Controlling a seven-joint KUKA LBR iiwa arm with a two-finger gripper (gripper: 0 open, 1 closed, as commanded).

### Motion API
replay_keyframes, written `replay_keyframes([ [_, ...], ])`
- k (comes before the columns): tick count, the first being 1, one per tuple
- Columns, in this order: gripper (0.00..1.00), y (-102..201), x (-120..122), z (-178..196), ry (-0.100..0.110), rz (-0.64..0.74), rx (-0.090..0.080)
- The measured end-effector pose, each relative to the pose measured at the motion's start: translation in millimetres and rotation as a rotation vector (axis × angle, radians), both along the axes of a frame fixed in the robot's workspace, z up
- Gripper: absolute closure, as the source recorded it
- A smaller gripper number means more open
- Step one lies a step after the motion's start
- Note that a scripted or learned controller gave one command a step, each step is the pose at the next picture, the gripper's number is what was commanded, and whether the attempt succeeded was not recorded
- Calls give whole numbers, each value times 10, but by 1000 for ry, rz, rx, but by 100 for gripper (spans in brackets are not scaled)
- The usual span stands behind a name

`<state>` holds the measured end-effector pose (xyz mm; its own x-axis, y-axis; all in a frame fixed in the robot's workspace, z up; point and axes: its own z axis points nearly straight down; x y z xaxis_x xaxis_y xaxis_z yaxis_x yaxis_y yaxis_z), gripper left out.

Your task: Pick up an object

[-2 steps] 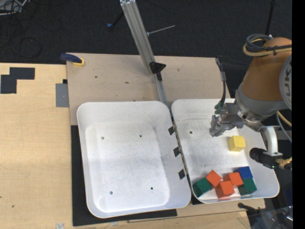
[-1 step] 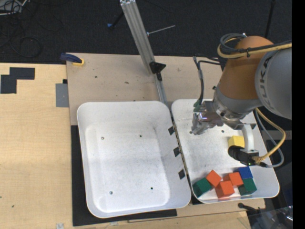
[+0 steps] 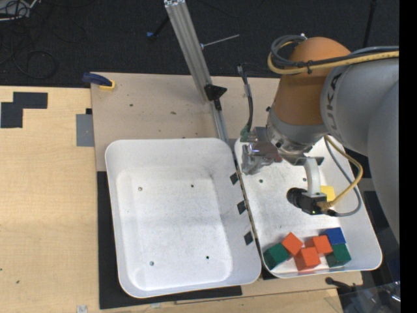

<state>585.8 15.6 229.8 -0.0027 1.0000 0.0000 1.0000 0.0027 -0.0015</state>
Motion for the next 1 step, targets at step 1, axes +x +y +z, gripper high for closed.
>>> replay_keyframes([
  [1, 100, 498, 106, 99, 0, 1, 2],
])
